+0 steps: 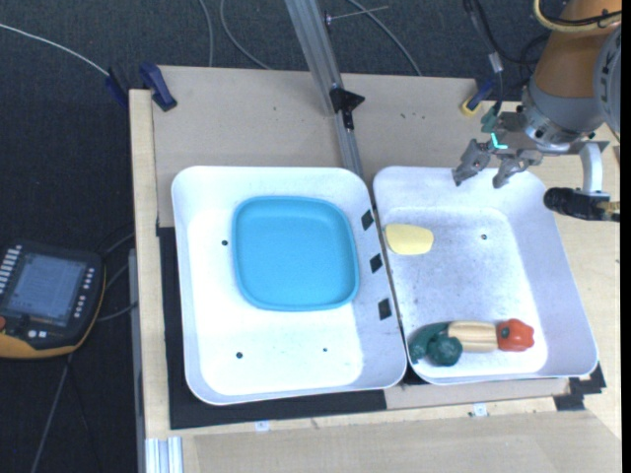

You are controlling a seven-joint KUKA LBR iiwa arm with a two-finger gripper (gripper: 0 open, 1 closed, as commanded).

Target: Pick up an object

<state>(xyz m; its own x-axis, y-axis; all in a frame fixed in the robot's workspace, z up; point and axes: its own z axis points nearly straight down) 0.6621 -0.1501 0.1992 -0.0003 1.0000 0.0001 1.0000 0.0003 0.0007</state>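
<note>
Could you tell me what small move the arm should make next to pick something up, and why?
Probably move the tool toward the yellow object and lower over it. The tool hangs open with nothing between its fingers over the right bin's far edge, and that object lies nearest, apart from the others.

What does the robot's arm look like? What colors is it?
The arm is fat and round, orange above the wrist with grey below. A yellowish cable loops over its top. Its gripper has two short dark-grey fingers, with a small teal light glowing between them.
</note>
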